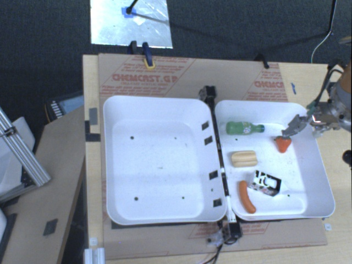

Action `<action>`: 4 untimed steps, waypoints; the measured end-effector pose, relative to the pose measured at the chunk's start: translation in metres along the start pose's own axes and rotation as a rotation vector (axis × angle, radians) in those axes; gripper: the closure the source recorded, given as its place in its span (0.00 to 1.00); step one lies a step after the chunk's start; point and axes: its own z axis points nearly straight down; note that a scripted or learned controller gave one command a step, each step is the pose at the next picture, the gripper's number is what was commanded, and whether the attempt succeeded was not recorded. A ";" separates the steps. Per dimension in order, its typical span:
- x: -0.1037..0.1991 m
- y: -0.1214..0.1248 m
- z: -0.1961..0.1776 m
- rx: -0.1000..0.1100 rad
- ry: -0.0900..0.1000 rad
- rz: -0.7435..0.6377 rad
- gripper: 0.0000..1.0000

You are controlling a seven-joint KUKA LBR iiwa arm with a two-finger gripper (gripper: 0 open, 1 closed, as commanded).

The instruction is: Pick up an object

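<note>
Reaching in from your right, the arm hangs over the far right corner of the right bin, and its gripper points down and left toward the bin floor. You cannot tell from this slant whether the gripper is apart or together; nothing shows clearly between its tips.

Just below the gripper lies a small orange-red piece, so close that it looks to touch the tip, though contact is unclear. It sits near the bin's right wall, in the far half.

Left of the gripper, a green bottle lies on its side along the far part of the same bin, near but apart from the gripper. Nearer you, a tan roll lies close to the divider. Farther forward, a black-and-white thing rests tilted on the floor, and an orange sausage lies just beside it, angled toward the front left corner. These three are well apart from the gripper.

The left bin stands beside the right one on the table, their rims meeting along a dark strip
</note>
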 end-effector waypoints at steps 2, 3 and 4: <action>0.035 -0.018 -0.023 0.014 0.007 -0.007 0.00; 0.030 -0.015 -0.043 -0.004 -0.001 -0.004 1.00; 0.065 0.013 -0.132 -0.012 -0.002 -0.006 1.00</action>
